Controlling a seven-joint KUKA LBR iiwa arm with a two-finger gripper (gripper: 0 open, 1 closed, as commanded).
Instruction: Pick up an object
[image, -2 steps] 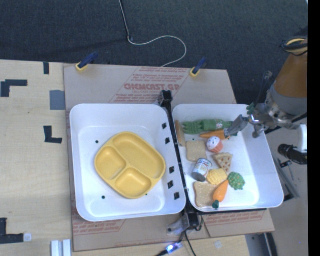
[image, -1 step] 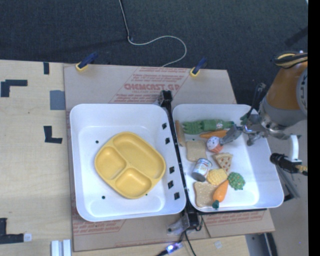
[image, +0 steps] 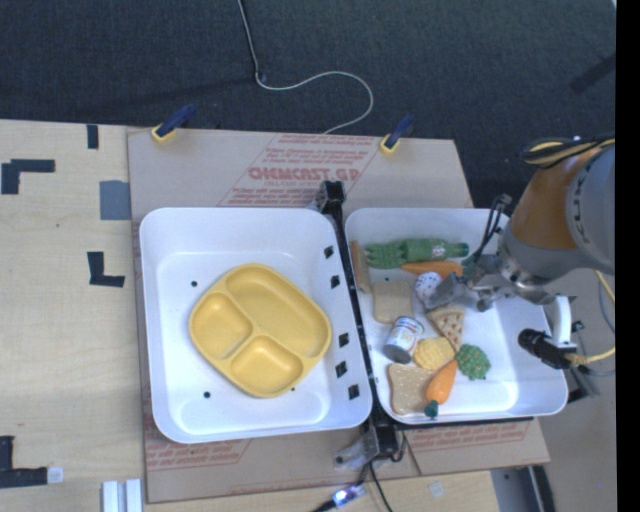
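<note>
Currently: tool (image: 452, 290), state indiscernible, low in right bin (image: 530, 400) amid crowded toy food; risks nudging small can (image: 403, 337), green bottle (image: 415, 250), or closing on nothing.

In the right white bin (image: 530, 400), toy food crowds the left half: a green bottle (image: 415, 250), a small tin can (image: 403, 337), an orange plastic carrot (image: 440, 383) and a green leafy piece (image: 472, 361) lie close together. The bin's right half is open floor. A yellow divided plate (image: 260, 328) fills the left white bin's (image: 160, 300) middle, with bare margins all round.
</note>
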